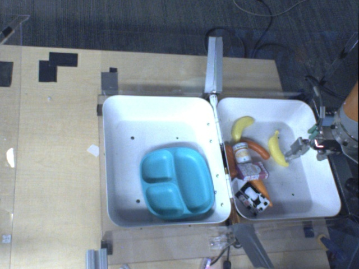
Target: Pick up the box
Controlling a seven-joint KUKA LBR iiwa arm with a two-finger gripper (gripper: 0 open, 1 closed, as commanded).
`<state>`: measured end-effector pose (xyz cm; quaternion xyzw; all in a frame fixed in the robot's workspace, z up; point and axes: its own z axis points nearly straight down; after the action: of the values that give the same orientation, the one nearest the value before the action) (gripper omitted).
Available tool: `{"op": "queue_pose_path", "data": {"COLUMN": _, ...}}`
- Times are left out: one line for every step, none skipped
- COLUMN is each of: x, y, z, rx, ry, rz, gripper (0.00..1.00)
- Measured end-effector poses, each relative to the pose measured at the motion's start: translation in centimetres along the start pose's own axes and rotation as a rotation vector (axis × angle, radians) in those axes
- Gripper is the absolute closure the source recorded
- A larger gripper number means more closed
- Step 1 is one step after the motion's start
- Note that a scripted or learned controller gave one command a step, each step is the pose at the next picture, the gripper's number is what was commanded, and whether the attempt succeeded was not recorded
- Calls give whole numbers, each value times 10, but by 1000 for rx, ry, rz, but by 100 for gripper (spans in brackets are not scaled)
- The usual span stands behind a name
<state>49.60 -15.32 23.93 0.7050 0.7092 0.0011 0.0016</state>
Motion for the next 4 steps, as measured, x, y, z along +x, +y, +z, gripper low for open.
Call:
{"op": "queue_pose_path", "data": {"x": -52, "y": 17, "z": 113, "rx": 1, "ry": 0, "rz": 19, "gripper": 0}}
{"op": "queue_pose_path", "data": {"x": -40, "y": 42, "z": 150, "rx": -7, "ry": -3, "rz": 8, "gripper": 0}}
{"op": "queue_pose_path", "data": {"x": -39, "y": 45, "z": 139, "rx": -13, "ry": -2, "rz": 5, "gripper": 100}}
{"op": "queue_pose_path", "data": {"x": -53, "y": 101, "z": 45, "rx": -5, "ry": -2, "rz": -78, "gripper": 100}}
